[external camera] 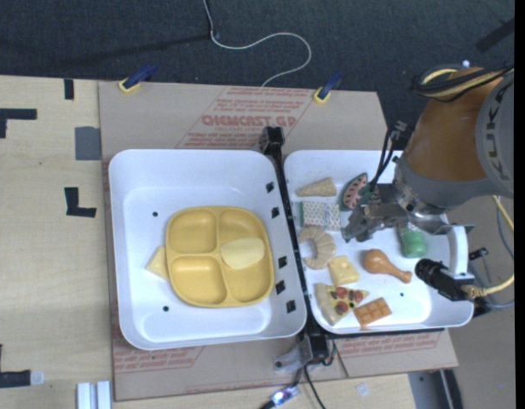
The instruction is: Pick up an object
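The gripper (362,227) hangs low in the right bin (433,318), just above the toy food, close to the croissant (317,247) and the cheese wedge (343,270). I cannot tell how the gripper is set, since it is a dark shape against the clutter, and nothing visibly sits in it.

The pieces lie crowded: a drumstick (385,264) and a green piece (412,243) just right of the gripper, a pizza slice (337,300) and a waffle (372,311) nearer the front rim. To pick well, I judge the gripper should drop squarely over one piece with free space on both sides, such as the drumstick, rather than straddling two.

The arm (454,147) covers the bin's far right part, so anything under it is hidden. The left bin (130,228) holds a yellow tray (199,267).
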`<control>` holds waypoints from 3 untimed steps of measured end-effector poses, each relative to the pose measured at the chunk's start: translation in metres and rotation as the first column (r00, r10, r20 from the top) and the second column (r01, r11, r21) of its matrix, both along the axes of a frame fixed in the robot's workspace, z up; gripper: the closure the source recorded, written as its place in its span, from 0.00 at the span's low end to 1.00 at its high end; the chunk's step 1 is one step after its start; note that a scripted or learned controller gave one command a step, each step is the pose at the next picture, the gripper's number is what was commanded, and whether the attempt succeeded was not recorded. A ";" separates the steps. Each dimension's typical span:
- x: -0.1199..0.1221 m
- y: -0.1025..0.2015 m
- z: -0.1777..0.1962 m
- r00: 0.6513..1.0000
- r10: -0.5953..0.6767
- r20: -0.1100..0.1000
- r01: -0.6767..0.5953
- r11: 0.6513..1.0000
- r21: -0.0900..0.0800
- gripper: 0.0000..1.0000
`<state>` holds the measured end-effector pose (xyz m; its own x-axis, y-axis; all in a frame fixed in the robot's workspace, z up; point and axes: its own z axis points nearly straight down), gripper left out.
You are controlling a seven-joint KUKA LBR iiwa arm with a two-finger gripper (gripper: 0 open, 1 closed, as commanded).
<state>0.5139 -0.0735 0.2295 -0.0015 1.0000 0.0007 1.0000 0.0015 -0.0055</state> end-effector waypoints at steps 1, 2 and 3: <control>-0.013 0.020 0.004 1.000 0.002 0.001 -0.002 1.000 0.001 1.00; -0.011 0.017 0.004 1.000 0.001 0.003 -0.001 1.000 0.000 1.00; -0.012 0.015 0.004 1.000 0.001 0.002 -0.001 1.000 0.000 1.00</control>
